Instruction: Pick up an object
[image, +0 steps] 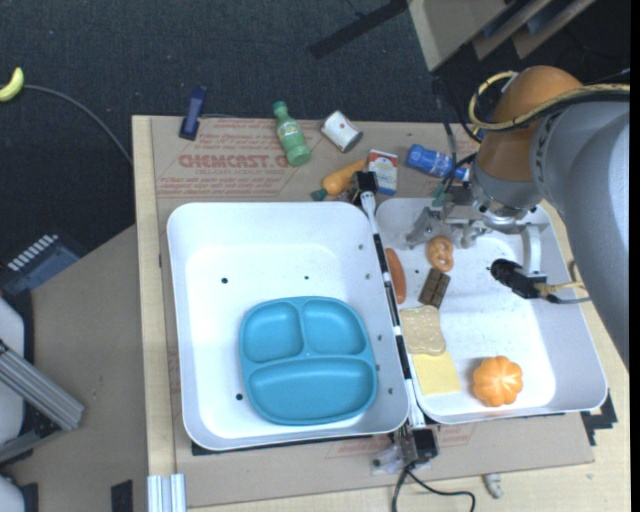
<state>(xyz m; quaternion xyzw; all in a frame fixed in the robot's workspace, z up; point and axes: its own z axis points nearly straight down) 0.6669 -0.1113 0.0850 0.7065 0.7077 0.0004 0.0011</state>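
Two white bins sit side by side on the bench. The left bin (200, 250) bears a blue divided plate (305, 358). The right bin (560, 370) holds the things to choose from: a small brown bun (440, 252) near the far end, a dark bar (434, 288) just below it, a reddish sausage (396, 275) along the inner wall, a pale toast slice (422, 329), a yellow cheese square (436, 373) touching the toast, and an orange pumpkin (497, 380) at the near end.

The arm (560, 130) reaches in from the right, and the gripper (452, 222) hangs low over the far end of the right bin, just above the bun. Whether the tool is spread or closed I cannot tell; its metal parts blur together from this slant, and nothing is plainly caught in it. The bun looks to lie on the bin floor, not lifted.

So the task appears to be at the approach stage: the tool is placed over a likely target, but no grasp shows. Closing on the bun and raising it clear are what is left, by my reading. The bar lies close beside the bun and could be nudged or caught with it.

Behind the bins, a green bottle (292, 134), a blue can (430, 160) and other small items lie on the board.
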